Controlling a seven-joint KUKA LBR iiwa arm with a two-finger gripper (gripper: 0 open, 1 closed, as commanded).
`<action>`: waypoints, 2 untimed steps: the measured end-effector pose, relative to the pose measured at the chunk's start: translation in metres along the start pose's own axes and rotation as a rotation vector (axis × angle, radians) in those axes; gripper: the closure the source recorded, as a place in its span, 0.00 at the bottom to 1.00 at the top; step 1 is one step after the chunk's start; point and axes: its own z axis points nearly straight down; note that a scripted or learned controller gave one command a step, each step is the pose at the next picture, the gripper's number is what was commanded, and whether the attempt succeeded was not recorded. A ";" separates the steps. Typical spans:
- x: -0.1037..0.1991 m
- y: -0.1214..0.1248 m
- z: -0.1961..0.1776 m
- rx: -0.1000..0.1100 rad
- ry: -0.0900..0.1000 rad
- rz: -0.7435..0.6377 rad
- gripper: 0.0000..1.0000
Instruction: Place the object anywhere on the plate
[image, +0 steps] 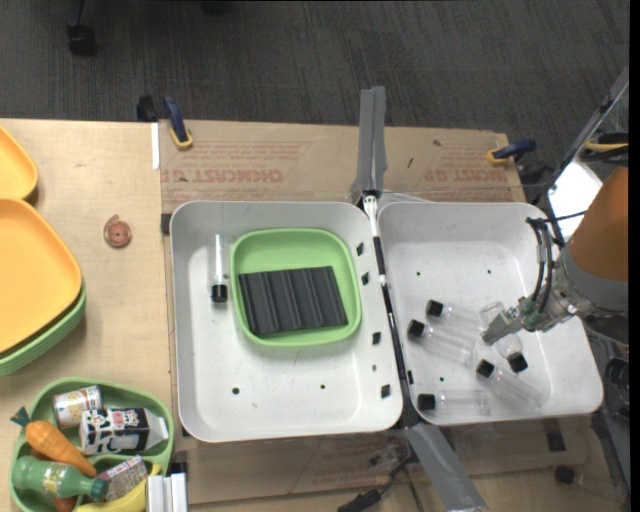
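- The gripper (503, 325) sits low in the right bin (470, 232), its fingers among clear vials with black caps; how far its jaws are open, and whether they hold anything, cannot be told.
- Vials (447, 318) lie scattered on that bin's floor, most on their sides and pointing different ways; their clear bodies are hard to trace.
- One vial (218, 267) lies in the left bin (285, 405), just left of the plate (295, 286), its long axis running up and down the view, black cap at the near end.
- The plate is green and square, with a dark ribbed mat (293, 300) on it, set at a slight tilt.
- The arm (600, 240) comes in from the right.
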 end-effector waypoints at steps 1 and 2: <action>0.017 0.006 0.001 0.001 0.000 -0.086 1.00; 0.036 0.015 -0.001 0.000 0.000 -0.366 1.00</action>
